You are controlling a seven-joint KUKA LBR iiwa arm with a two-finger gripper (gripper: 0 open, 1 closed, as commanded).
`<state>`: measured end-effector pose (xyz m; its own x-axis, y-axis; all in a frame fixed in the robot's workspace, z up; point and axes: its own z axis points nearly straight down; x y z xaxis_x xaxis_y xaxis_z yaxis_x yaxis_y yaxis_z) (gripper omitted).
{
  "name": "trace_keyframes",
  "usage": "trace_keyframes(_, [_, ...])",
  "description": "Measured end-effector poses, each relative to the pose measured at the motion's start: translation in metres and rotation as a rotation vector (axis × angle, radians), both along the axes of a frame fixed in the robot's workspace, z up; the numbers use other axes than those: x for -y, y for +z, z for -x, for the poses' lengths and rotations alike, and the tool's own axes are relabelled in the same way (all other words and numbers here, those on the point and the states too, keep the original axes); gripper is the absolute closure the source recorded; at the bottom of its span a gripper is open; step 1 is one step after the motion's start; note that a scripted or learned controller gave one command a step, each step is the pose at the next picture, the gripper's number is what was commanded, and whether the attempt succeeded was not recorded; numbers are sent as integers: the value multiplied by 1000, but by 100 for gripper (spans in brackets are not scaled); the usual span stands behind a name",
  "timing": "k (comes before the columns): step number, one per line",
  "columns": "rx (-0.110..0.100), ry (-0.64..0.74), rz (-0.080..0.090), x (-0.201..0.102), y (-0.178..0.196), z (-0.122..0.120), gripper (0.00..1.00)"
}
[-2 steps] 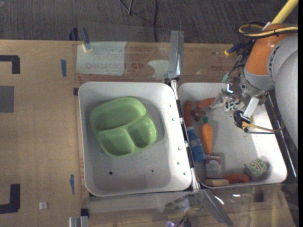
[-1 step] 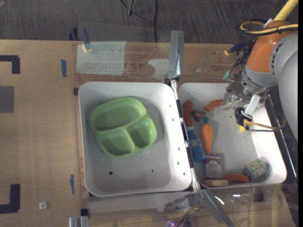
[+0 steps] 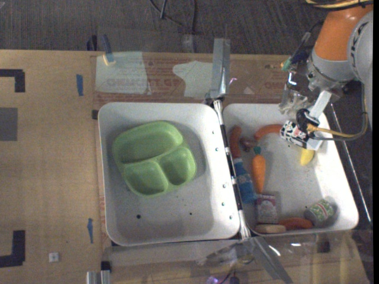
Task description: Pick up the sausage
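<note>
Probably light, being a toy-sized sausage (image 3: 235, 141): little weight to fight, but likely smooth and rounded, so apt to roll or slip out of a loose pinch. Looks fairly stiff, perhaps plastic or rubber; cannot be told for sure. Best taken across the narrow width near the middle, square to its long line. Awkward on the left side, since it lies close against the left wall of the right bin (image 3: 349, 218), with a carrot (image 3: 259, 171) just to its right and a blue packet (image 3: 244, 185) just below.

Reddish brown, short and rounded at both ends, lying lengthwise along that wall in the upper left of the right bin. Easy to confuse with an orange piece (image 3: 267, 131) nearby and a longer reddish one (image 3: 294, 223) by the near wall.

Hand (image 3: 298, 108) poised over the upper right part of the same bin, just above a black-and-white toy (image 3: 294, 132) and near a banana (image 3: 307, 157), well apart from the sausage. Cannot tell whether spread or pressed together; nothing clearly gripped. Needs a move left across the bin before any descent.
</note>
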<state>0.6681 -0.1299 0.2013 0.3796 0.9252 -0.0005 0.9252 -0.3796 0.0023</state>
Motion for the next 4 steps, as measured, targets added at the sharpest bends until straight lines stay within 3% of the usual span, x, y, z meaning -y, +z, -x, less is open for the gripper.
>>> trace_keyframes(1, [-1,-140,-1,-35,-101,1,100])
trace_keyframes(2, [-3,-493,-1,-140,-18,1,100])
trace_keyframes(3, [-4,-493,-1,-140,-18,1,0])
trace_keyframes(4, [-7,-339,-1,-44,-18,31,0])
